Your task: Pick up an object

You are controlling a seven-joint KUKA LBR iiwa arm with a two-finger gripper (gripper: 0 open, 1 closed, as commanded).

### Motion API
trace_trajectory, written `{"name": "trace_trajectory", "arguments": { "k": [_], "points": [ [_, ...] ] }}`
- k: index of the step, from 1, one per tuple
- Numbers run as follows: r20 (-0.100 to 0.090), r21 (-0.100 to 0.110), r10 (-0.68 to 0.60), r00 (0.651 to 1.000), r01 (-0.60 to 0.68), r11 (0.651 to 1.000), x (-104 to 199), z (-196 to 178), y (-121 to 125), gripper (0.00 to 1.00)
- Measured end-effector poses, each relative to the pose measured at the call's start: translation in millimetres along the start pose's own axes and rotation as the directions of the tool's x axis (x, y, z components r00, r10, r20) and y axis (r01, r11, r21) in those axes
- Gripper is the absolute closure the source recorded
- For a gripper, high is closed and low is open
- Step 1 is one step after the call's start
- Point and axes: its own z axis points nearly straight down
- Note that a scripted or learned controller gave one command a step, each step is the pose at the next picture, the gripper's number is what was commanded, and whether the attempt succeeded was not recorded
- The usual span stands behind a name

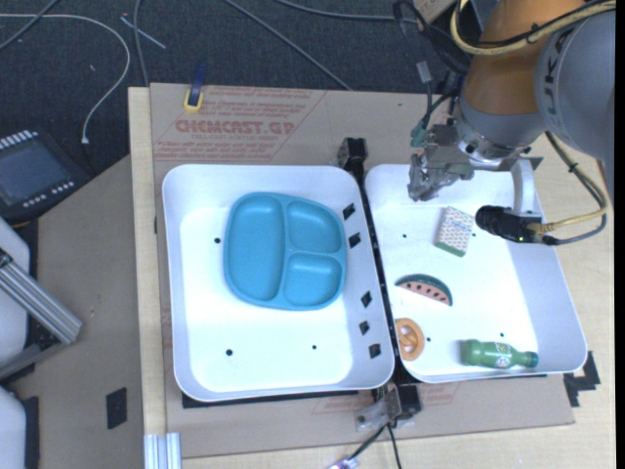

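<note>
The claw (422,186) is seen over the rear left part of the right bin (547,291), near the divider between the two bins; whether it is released or clenched cannot be told from this angle, and nothing is seen between its tips. Four objects are recorded in the right bin: a small speckled block (455,231) just right of the claw and apart from it, a watermelon slice (427,289) near the bin's middle, a pretzel (408,338) at the front left corner, and a green bottle (496,355) lying on its side along the front edge. A blue divided plate (284,250) is noted in the left bin (195,262), on the table (146,145).
</note>
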Motion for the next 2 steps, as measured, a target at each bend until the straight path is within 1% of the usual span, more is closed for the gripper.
{"name": "trace_trajectory", "arguments": {
  "k": [2],
  "points": [
    [0.0, 0.004, 0.0, 1.0, 0.0, 1.0, 105, 16, 1, 1.0]
  ]
}}
